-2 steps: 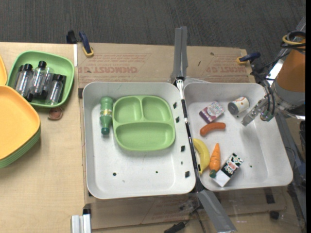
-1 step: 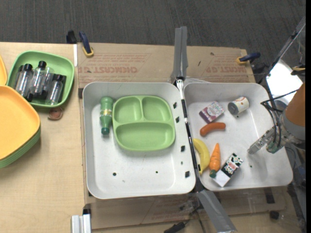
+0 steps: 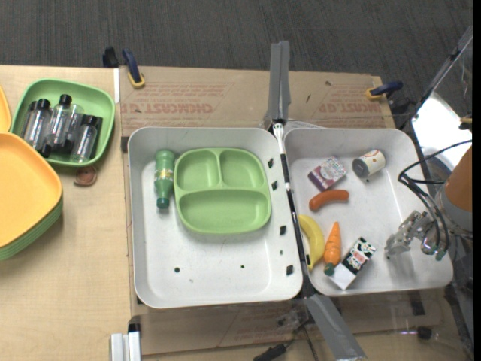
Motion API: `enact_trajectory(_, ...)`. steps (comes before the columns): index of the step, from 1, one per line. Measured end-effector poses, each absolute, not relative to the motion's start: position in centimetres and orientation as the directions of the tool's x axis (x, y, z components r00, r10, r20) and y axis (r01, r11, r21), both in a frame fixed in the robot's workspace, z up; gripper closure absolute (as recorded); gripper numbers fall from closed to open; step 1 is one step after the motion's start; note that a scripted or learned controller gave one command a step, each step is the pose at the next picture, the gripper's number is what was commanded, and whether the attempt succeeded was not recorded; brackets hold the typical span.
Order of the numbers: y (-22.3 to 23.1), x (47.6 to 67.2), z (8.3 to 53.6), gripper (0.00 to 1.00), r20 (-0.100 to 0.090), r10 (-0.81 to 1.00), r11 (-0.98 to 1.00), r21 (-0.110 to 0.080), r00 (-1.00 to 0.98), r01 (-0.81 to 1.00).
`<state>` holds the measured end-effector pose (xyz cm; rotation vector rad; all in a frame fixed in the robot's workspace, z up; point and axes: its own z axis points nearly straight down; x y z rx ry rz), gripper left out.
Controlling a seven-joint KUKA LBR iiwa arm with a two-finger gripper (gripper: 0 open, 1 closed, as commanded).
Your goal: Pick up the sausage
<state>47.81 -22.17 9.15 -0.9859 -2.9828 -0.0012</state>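
As seen from above, nearest edge first: milk carton (image 3: 352, 262) lies at front of rt bin (image 3: 391, 138), w/ carrot (image 3: 332, 244) and banana (image 3: 313, 238) just beside it to the left. Gripper (image 3: 403, 235) sits low at rt side of same bin, fingers slightly apart, nothing between them. Sausage (image 3: 329, 198) lies mid-bin, well apart from gripper, no item between them. Beyond it: purple box (image 3: 328, 173) and small can (image 3: 368, 163). Left bin (image 3: 143, 224) holds green divided plate (image 3: 222, 189) and green bottle (image 3: 164, 177).
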Motion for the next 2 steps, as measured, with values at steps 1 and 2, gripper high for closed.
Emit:
enact_trajectory(1, -22.2, 53.7, 9.2, 1.0, -0.004, 0.449, 0.893, 0.002, -0.893, 0.449)
enact_trajectory(2, -22.2, 47.8, 9.2, 1.0, -0.001, 0.33, 0.944, 0.001, -0.944, 0.33)
